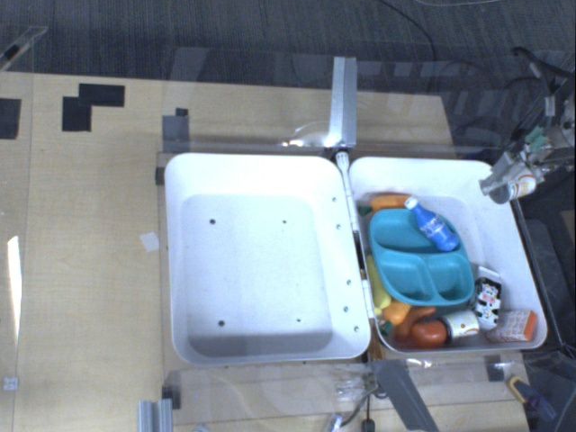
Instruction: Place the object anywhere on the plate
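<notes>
A blue divided plate [430, 277] lies in the right bin [490, 219], toward its left wall. A small blue bottle with a white cap [433, 225] lies tilted across the plate's far compartment. My gripper [506, 184] hangs over the right bin's far right corner, well to the right of the plate and apart from the bottle. Above it the arm leaves the view at the right edge.
Around the plate lie an orange item [389, 202] behind it, a yellow piece [382, 301], a red round item [429, 332], a small can [463, 324], a black-and-white pack [487, 299] and an orange packet [516, 326]. The left bin [256, 259] adjoins on the left.
</notes>
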Controlling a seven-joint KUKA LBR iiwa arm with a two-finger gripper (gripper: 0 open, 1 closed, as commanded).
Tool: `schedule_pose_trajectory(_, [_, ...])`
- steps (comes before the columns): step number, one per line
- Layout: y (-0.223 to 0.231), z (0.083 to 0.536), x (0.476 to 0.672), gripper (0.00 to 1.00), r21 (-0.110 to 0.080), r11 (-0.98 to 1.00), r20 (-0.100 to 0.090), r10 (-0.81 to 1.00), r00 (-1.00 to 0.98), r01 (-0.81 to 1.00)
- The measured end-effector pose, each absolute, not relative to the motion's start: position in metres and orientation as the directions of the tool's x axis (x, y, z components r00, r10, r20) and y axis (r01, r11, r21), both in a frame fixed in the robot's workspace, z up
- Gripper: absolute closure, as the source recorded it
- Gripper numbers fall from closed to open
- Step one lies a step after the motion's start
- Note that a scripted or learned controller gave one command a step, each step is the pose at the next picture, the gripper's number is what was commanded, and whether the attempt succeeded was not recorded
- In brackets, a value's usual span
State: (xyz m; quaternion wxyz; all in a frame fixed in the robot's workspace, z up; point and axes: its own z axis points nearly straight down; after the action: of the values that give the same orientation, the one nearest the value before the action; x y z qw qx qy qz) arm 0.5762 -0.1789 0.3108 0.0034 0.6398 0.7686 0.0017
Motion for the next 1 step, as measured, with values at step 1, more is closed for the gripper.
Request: schedule_pose_trajectory(1, [-0.2057, 0.4132, 0.5458, 1.00, 0.008, 0.436, -0.008, 0.900, -0.436, 0.900])
